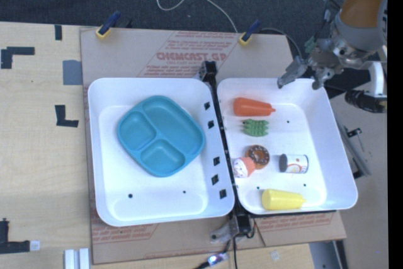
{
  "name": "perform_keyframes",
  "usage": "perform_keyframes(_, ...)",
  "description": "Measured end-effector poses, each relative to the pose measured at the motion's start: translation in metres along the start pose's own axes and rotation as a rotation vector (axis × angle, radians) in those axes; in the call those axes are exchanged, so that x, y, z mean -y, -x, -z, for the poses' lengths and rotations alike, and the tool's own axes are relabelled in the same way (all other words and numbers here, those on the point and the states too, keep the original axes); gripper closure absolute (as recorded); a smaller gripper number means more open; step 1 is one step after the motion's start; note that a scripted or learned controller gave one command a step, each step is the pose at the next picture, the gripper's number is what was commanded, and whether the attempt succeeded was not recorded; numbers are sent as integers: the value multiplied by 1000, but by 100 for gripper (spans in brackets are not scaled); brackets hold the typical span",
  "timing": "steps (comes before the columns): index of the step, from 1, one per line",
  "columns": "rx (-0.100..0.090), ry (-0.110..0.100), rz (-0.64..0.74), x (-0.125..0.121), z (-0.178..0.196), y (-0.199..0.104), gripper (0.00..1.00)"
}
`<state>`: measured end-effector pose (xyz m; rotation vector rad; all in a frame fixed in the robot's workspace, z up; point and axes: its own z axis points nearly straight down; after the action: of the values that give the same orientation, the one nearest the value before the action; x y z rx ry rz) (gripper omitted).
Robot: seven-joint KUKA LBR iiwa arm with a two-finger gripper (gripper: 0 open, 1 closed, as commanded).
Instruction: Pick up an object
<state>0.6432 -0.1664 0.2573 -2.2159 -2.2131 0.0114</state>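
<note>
Six small things are spread across the right bin (334, 135). The carrot (254, 108) is laid nearest the claw (304, 77), down and leftward of it, with its long axis running across the bin. The claw is seen spread apart, holding nothing, above the bin's far rim.

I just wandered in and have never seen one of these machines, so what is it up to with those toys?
A robot arm's gripper hovers at the far right corner of the right bin, with its fingers apart and holding nothing. In that bin lie an orange carrot, a green toy, a doughnut, a small can and a yellow piece. The left bin holds a blue divided plate.
</note>
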Motion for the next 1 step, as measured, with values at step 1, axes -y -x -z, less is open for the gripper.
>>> perform_keyframes(1,2,11,3,-2,6,-1,0)
